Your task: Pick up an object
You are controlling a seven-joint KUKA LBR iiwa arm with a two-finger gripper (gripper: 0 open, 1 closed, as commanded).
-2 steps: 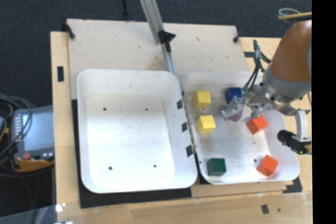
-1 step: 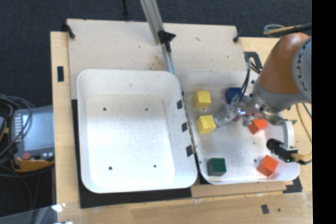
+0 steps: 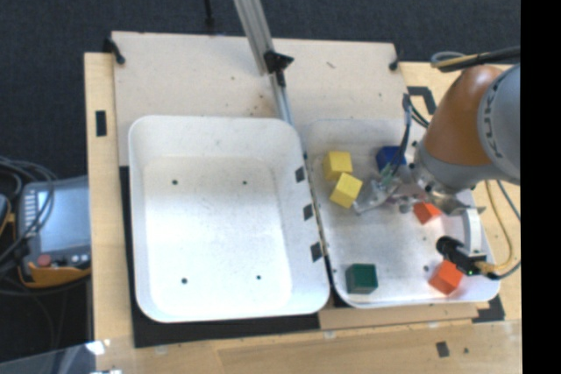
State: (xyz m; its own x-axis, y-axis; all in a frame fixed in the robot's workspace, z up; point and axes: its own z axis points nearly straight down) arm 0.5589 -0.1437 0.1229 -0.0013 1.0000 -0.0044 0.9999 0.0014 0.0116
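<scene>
Camera view, left to right: left bin [image 3: 219,293] has nothing relevant to grab. Right bin [image 3: 351,136] holds the candidates: green block [image 3: 360,278] near the front wall, two yellow blocks, one [image 3: 339,163] behind the other [image 3: 346,189], a blue block [image 3: 390,158] partly hidden by the arm, a small orange piece [image 3: 426,212] and an orange block [image 3: 445,277] at the front right. Gripper [image 3: 379,193] sits low in the right bin, just beside the nearer yellow block, on its right. Too blurred to tell if it's released or clenched, and nothing visibly caught in it. Step looks like the approach/descend onto that yellow block, grasp not confirmed. Next move probably needs centring over the block, closing, then a straight lift; the neighbouring yellow block is close and could get nudged.
</scene>
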